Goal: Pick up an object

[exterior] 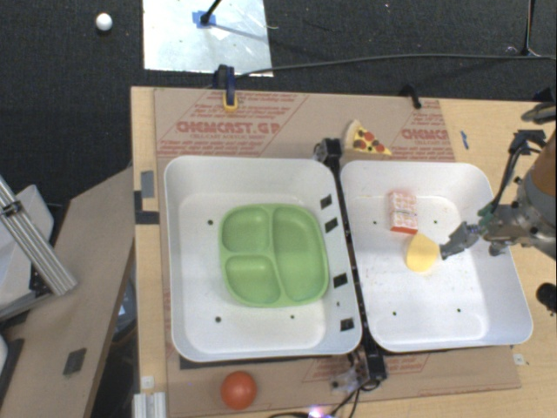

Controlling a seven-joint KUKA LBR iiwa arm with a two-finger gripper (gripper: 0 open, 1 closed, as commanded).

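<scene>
Here, gripper [454,244] beside rounded yellow piece [422,253] (smooth, matte).

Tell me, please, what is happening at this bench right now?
The arm reaches in from the right over the right bin, with its gripper down beside a yellow piece. A small red-and-white box lies nearby. The left bin holds a green divided tray. Nothing looks lifted yet.

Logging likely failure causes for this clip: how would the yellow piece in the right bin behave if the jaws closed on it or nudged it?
The yellow piece looks small, rounded and smooth, so it may slip aside. It seems to lie low on the right bin floor, leaving little edge to catch. It is probably light, and a nudge from the gripper beside it would likely slide it.
</scene>
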